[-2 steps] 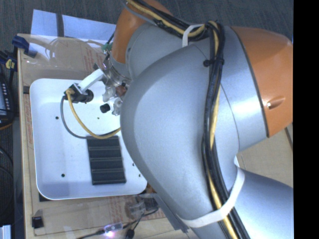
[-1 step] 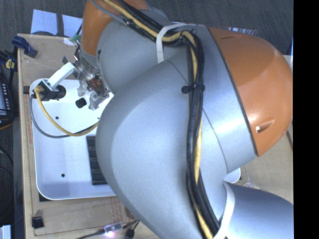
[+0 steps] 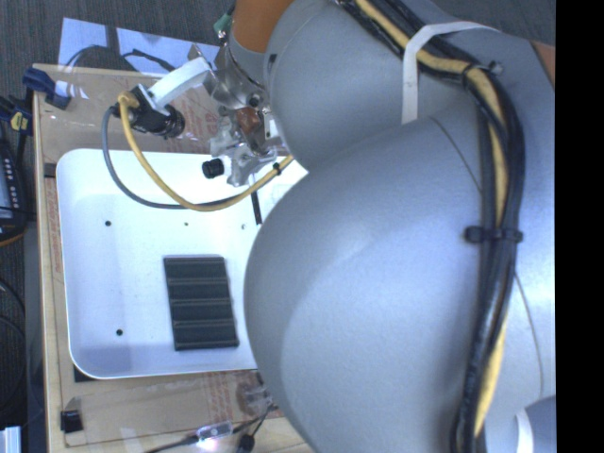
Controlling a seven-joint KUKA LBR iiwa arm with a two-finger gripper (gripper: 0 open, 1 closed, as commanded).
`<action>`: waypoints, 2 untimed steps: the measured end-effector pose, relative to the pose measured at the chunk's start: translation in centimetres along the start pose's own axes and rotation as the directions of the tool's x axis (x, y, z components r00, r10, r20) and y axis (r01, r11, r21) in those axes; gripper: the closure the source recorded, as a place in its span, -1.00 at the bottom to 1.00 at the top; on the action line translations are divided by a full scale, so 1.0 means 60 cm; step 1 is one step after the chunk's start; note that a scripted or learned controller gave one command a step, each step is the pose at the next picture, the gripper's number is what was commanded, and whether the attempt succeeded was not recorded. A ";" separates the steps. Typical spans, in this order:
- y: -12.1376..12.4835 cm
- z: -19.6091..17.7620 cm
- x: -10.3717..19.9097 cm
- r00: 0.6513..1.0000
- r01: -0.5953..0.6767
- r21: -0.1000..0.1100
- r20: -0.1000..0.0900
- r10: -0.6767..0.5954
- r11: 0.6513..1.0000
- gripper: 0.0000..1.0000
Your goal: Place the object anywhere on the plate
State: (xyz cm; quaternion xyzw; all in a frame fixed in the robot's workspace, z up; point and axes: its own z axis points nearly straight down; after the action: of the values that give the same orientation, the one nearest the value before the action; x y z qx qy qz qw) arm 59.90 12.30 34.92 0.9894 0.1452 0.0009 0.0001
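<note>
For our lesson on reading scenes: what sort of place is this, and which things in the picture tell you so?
Probably a robotics lab or test bench. A big grey robot arm with bundled cables leans over a shallow white bin on a wooden bench, and a yellow cable loops from the wrist.

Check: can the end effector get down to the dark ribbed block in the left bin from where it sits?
Probably yes. The dark ribbed block lies flat in the left bin with bare floor around it. The end effector sits over the bin's far rim; only the slack yellow cable hangs nearby.
</note>
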 end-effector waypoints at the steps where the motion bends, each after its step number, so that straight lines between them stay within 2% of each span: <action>1: 0.045 -0.156 -0.144 0.994 0.110 0.002 0.001 -0.110 0.994 1.00; 2: -0.021 0.026 -0.103 0.996 -0.085 -0.002 0.007 0.085 0.996 1.00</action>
State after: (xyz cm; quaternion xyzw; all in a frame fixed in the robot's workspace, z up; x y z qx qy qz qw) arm 53.60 11.72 33.36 0.9947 0.1030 -0.0025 0.0011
